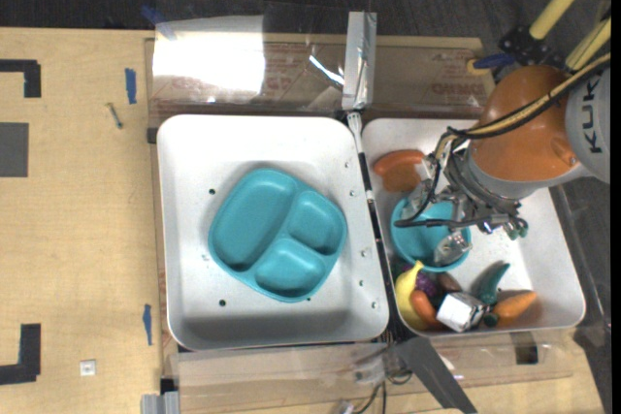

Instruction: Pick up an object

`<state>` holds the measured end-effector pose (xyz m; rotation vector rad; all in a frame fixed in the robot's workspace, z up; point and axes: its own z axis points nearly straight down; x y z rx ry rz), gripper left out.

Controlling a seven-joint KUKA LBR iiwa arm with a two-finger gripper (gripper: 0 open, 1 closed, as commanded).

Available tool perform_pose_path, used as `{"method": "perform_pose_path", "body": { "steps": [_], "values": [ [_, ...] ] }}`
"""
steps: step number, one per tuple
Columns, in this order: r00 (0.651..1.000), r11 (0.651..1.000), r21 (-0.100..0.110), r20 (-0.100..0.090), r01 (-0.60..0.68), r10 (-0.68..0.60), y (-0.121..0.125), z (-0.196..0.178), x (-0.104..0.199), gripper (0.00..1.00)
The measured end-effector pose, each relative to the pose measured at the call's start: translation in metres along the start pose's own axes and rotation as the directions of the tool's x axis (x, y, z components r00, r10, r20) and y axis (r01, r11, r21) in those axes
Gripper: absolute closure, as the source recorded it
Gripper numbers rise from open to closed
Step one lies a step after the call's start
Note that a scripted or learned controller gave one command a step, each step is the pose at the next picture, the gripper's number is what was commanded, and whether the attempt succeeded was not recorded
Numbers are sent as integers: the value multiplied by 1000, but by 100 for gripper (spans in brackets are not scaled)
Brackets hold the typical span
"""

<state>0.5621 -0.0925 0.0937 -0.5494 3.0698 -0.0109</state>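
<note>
Over the right bin (568, 247) the gripper (448, 220), its state impossible to tell, hangs above a teal cup (419, 238), an orange piece (398, 168) behind and crowded toys (456, 298) in front.

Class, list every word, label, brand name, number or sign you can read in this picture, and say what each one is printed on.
"KU": large dark letters on the grey arm, cut off at the picture's edge.
Faint reddish print on the brown cardboard panel behind the bins: too blurred to read.
Small white tag on the wooden bench: too small to read.
No other legible text.
</note>
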Motion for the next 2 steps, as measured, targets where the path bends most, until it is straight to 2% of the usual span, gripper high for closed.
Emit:
{"method": "perform_pose_path", "body": {
  "steps": [1,2],
  "values": [
    [992,992,-1,3,123,-123,0,-1,16,0],
    [992,992,15,18,123,-123,11,-4,57,0]
  ]
}}
